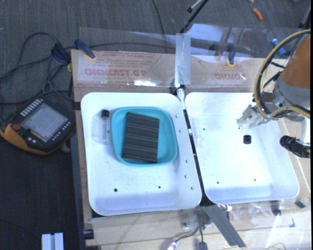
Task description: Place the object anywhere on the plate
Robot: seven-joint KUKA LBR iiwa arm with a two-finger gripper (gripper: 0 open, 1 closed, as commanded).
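Note:
A blue plate (169,139) lies in the left bin (141,199). A dark grey ribbed rectangular block (141,137) rests flat on the plate, near its middle. A clear bottle with a black cap (100,124) lies against the plate's left rim. My gripper (249,120) hangs over the upper right part of the right bin (250,186), far from the plate. A small black piece (247,138) sits on the bin floor just below the gripper; I cannot tell whether they touch.
The raised rims of the two bins meet along a ridge (190,145) between them. A teach pendant (39,126) with cables lies on the floor to the left. Yellow and black cables (263,82) loop around the arm at the right.

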